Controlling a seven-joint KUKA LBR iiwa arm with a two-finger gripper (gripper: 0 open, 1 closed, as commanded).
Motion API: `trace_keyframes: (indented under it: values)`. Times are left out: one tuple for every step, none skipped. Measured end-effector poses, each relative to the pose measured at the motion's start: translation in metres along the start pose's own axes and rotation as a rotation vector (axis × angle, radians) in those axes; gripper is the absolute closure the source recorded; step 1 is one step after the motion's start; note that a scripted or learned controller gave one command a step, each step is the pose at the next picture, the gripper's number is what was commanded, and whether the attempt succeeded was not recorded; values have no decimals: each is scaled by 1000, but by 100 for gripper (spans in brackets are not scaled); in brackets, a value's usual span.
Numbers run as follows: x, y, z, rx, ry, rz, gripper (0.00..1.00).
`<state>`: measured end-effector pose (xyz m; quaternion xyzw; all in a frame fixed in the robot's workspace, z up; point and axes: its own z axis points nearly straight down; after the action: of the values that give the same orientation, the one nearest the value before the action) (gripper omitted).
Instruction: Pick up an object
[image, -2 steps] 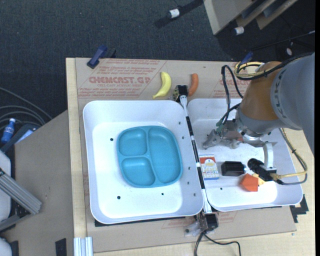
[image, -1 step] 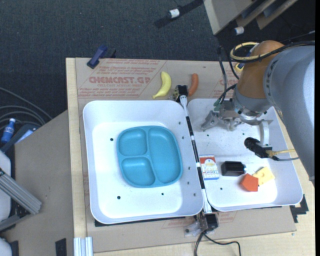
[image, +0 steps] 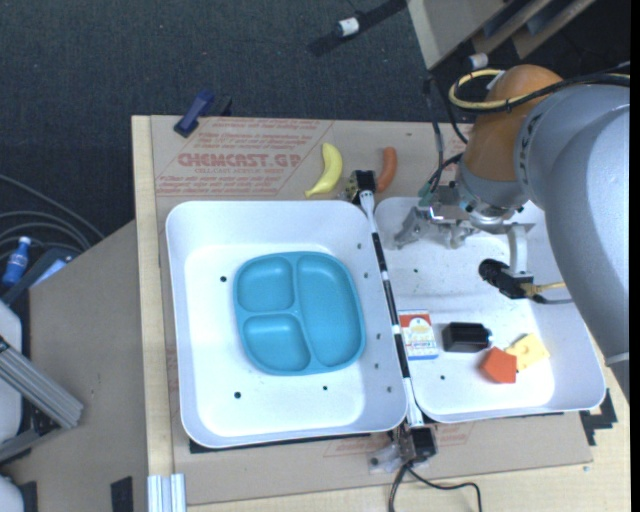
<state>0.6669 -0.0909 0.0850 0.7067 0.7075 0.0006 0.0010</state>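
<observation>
Orange block lies near the front of the right bin, touching a pale yellow piece on its right. Just to its left: a black box, then a small red-and-white carton against the dividing wall. Left bin carries a blue sectioned tray. End effector sits over the right bin's far end; finger spread cannot be judged, nothing visibly held. Brown worktop behind the bins bears a banana. Dark floor beyond.

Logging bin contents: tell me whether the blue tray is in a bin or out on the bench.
In. The blue tray lies flat inside the left bin, white floor showing all around it.
</observation>
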Motion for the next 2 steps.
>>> trace_keyframes:
  values:
    - [-3,-77,1,5,1,2,0]
    - [0,-30,0,2,0,1,0]
